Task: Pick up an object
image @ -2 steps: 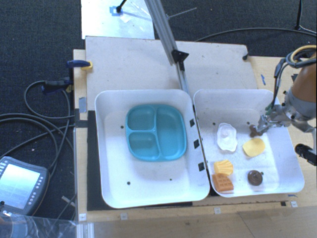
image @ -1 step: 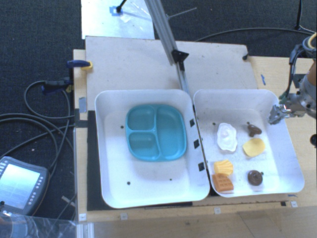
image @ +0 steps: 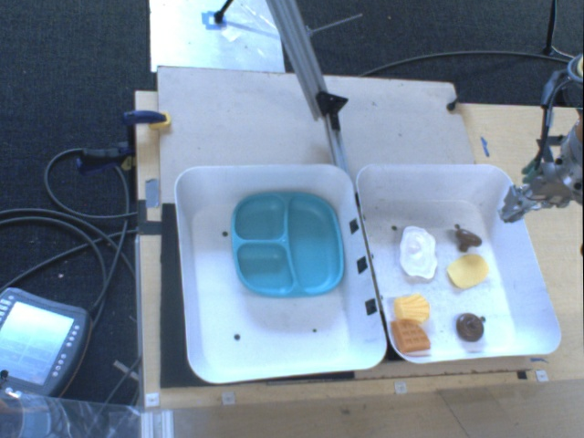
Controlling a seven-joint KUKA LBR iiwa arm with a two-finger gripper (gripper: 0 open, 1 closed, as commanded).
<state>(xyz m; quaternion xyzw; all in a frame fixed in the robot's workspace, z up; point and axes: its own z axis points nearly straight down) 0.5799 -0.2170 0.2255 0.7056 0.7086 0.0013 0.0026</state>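
**Arm waits at the right bin's edge**

On the desk [image: 274, 117], the left bin [image: 205, 336] holds a blue divided plate [image: 287, 244]. The right bin [image: 538, 322] holds a white fried-egg toy [image: 418, 252], a yellow shell piece [image: 411, 308], an orange waffle [image: 411, 337], a yellow chip [image: 467, 270] and two brown pieces [image: 467, 237]. The jaws [image: 513, 204] sit over that bin's far right rim; whether they are open, I cannot tell.

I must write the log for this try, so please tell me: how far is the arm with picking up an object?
Done: nothing looks picked yet. The fried egg, yellow chip, waffle and two brown pieces all lie in the right bin.
In hand: the gripper hangs at that bin's upper right edge, with no item between it.
Left: descend on one item, grasp, lift.
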